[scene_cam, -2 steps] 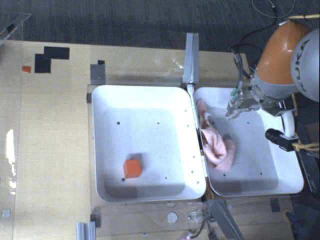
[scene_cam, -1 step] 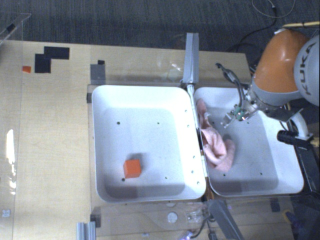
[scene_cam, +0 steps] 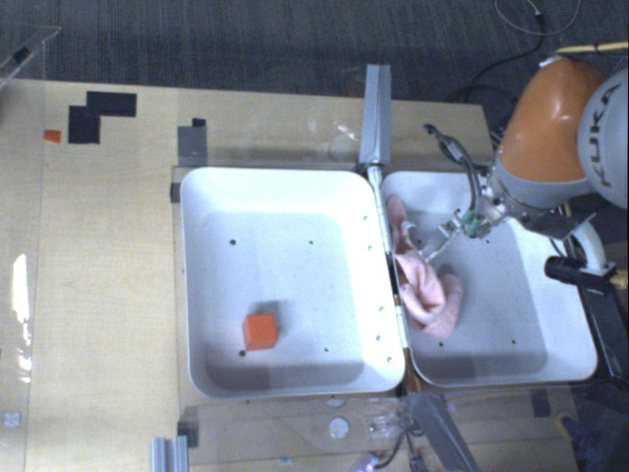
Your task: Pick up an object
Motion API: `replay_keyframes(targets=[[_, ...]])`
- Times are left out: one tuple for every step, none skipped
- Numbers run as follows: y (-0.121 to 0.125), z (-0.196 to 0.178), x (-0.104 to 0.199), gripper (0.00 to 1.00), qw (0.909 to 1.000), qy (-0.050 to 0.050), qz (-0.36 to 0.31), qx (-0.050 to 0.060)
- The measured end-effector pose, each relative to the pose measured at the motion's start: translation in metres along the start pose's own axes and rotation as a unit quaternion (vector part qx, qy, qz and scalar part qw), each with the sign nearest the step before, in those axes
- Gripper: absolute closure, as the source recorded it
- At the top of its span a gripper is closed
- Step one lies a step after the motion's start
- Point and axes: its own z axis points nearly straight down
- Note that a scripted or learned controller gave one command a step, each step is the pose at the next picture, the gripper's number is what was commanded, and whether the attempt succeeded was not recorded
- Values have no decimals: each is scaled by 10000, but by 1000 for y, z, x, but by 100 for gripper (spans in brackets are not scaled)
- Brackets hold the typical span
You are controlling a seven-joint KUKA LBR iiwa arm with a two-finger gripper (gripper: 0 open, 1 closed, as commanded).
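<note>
A pink cloth (scene_cam: 429, 297) lies crumpled along the left wall of the right bin (scene_cam: 531, 352), with a strip of it running up toward the bin's back left corner. My gripper (scene_cam: 417, 245) reaches in from the right and sits low over the upper part of the cloth, at or just above its surface. An orange block (scene_cam: 260, 331) rests on the floor of the left bin (scene_cam: 285, 205), toward its front left, far from the gripper.
A metal divider post (scene_cam: 374, 116) stands behind the seam between the two bins. The arm's orange band (scene_cam: 545, 116) hangs over the right bin's back right corner. Black marks (scene_cam: 96, 114) lie on the bench at far left.
</note>
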Motion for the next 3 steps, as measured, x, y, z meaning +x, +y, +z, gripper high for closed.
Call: replay_keyframes(targets=[[-20, 83, -13, 0, 9989, -47, -467, -58], [-16, 89, -13, 0, 10000, -53, -23, -59], [70, -2, 9, 0, 9995, -15, 314, -27]])
